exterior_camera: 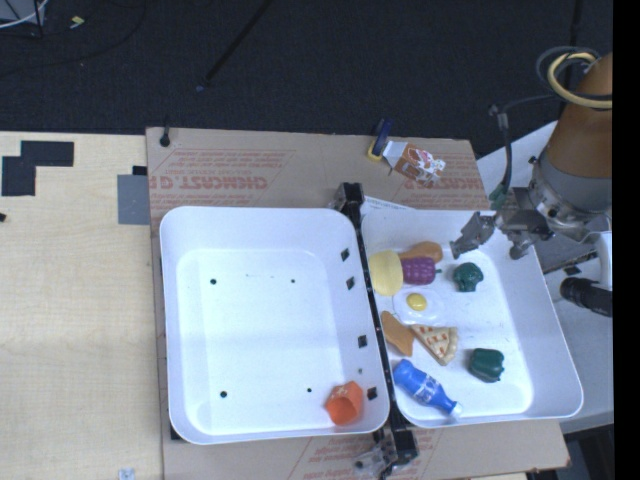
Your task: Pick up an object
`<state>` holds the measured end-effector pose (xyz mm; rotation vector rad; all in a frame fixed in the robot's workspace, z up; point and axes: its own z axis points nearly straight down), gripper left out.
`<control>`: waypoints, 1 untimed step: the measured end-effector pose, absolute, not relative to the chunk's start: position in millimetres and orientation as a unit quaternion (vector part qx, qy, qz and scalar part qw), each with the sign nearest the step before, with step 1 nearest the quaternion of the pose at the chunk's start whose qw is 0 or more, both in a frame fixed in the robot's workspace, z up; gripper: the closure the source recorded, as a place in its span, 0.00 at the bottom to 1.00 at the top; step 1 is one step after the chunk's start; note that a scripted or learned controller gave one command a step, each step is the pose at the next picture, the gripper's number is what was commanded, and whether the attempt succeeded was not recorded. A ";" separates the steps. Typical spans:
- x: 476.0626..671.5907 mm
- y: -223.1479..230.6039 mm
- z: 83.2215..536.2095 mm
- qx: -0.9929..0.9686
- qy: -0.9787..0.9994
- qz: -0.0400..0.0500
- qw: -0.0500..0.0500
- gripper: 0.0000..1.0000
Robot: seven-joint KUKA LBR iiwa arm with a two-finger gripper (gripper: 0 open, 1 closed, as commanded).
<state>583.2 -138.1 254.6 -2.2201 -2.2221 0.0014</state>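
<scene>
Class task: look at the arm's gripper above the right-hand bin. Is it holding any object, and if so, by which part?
Nothing is held. The gripper hangs open over the right bin, above the dark green toy, with nothing between its fingers.

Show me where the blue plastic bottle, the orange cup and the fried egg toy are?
Blue plastic bottle (424, 387): camera view, middle of its body.
Orange cup (345, 404): camera view, its side.
Fried egg toy (416, 303): camera view, the yellow yolk.

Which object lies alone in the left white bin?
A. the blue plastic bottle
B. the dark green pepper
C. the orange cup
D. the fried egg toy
C: the orange cup sits by the near right corner of the left white bin; the other three lie in the right white bin.
</scene>
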 end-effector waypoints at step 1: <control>561.0 -65.0 182.5 -0.705 -0.709 0.003 0.006 0.00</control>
